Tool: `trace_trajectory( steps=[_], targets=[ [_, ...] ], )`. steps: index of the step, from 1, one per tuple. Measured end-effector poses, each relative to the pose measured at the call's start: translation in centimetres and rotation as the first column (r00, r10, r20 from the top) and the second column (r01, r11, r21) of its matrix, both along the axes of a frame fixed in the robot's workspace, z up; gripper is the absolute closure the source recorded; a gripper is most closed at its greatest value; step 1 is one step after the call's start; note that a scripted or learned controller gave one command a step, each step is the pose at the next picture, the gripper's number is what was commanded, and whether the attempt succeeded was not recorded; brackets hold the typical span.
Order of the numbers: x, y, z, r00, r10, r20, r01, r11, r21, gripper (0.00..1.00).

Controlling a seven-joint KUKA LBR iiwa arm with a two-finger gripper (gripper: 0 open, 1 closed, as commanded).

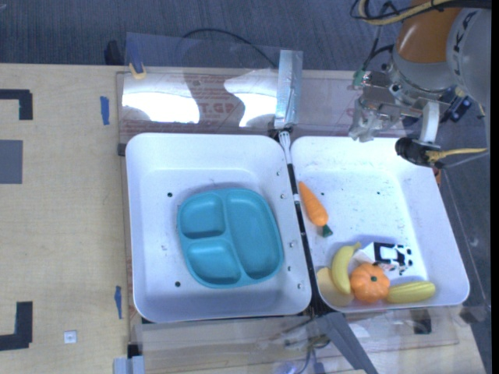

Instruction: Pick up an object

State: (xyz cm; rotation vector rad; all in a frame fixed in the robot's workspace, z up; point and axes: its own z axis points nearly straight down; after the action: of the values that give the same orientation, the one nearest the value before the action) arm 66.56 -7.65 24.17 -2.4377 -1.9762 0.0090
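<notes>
The right bin (437, 201) holds a carrot (313, 205) near its left wall. At its front lie a banana (341, 267), a small orange pumpkin-like fruit (369, 283), a yellow piece (411, 291) and a black-and-white item (390, 254), all close together. My gripper (368, 127) hangs above the far left corner of the right bin, well behind the carrot and apart from every object. Nothing shows in it.
The left bin (148, 170) carries a teal divided plate (230, 236). A metal divider (288, 92) and a clear panel stand behind the bins. The arm's orange band (425, 29) and cables sit at the upper right.
</notes>
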Motion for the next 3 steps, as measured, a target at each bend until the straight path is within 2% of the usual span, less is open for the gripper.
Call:
trace_trajectory(
  steps=[1,2,3],
  targets=[
    [0.0,-1.9,-1.8,0.956,-0.293,0.0,0.293,0.956,0.0,1.0],
    [-0.8,6.7,2.4,0.962,-0.273,0.011,0.273,0.962,0.005,1.0],
    [0.0,5.6,-1.7,0.901,-0.434,-0.001,0.434,0.901,-0.001,1.0]
  ],
)
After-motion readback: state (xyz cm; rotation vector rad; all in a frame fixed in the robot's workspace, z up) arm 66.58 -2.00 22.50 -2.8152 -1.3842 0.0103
